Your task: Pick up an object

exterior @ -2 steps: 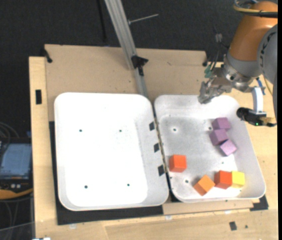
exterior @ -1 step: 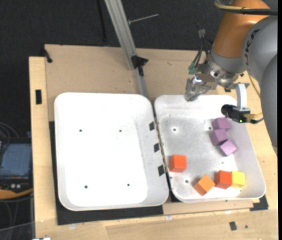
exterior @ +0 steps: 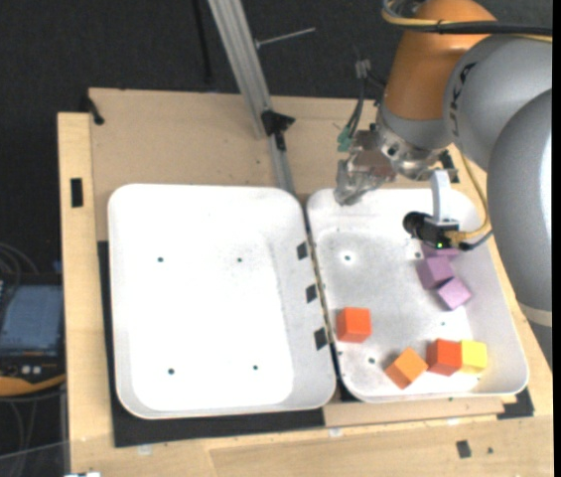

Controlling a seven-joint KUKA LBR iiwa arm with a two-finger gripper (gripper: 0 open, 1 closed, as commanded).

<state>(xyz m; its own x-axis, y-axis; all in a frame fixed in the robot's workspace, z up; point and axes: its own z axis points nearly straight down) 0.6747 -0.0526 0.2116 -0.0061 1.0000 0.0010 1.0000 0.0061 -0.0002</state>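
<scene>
arm [exterior: 479,78] above right bin [exterior: 359,256], six blocks [exterior: 353,323]

The robot arm [exterior: 503,117] has a broad, smooth, light grey casing. Above the wrist sits a rounded, glossy orange band [exterior: 429,53]. Thin yellow and black cables loop over the top of it. Below, the end effector [exterior: 357,182] is a cluster of dull metal parts, with a small green piece beside it.

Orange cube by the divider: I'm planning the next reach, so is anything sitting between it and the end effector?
Nothing visible does. The orange cube sits alone, with bare bin floor between it and the end effector.
</scene>
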